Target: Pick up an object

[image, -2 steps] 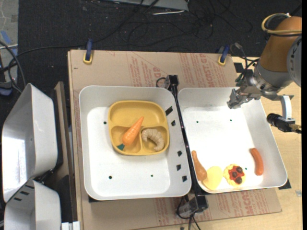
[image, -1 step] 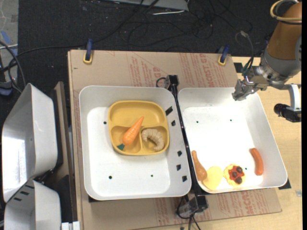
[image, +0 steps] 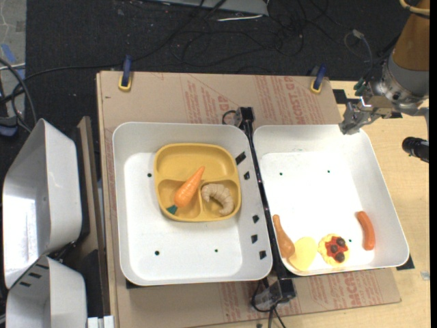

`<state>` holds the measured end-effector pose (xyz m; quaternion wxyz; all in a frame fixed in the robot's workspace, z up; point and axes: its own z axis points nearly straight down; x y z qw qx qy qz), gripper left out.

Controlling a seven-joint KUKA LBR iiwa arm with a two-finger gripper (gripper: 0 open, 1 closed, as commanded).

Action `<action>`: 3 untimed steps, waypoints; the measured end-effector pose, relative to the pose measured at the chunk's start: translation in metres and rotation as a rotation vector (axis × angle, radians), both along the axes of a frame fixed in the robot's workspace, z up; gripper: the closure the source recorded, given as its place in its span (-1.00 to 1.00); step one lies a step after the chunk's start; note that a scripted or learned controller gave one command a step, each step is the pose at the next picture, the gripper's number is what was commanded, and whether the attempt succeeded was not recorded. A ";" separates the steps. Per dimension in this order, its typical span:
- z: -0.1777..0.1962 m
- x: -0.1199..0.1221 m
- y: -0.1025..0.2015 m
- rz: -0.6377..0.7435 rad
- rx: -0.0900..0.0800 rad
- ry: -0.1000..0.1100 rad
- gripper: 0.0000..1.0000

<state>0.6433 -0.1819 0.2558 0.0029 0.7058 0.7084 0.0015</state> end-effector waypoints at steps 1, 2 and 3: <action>-0.012 -0.007 0.050 0.003 0.003 0.007 1.00; -0.017 -0.006 0.114 0.005 0.004 0.007 1.00; -0.028 -0.008 0.170 0.003 0.002 0.007 1.00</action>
